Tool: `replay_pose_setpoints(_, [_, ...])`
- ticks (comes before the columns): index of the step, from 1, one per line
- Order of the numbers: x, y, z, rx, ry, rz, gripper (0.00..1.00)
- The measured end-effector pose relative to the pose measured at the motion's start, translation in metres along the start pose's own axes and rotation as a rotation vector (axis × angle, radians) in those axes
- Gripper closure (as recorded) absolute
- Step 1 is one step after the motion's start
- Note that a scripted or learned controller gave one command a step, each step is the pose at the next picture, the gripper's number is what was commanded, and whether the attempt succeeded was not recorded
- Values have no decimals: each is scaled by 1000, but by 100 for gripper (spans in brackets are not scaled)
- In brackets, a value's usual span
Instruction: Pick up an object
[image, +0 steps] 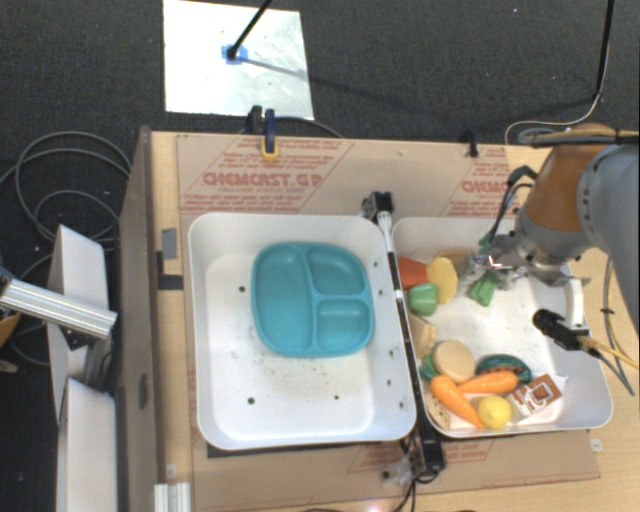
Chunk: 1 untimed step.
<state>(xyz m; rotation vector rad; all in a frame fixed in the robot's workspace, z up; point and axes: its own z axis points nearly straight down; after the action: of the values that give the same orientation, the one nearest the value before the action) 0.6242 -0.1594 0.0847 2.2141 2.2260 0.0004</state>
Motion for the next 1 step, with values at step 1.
replay_pose_setpoints(1, [3, 0, 0, 0, 0, 1, 0])
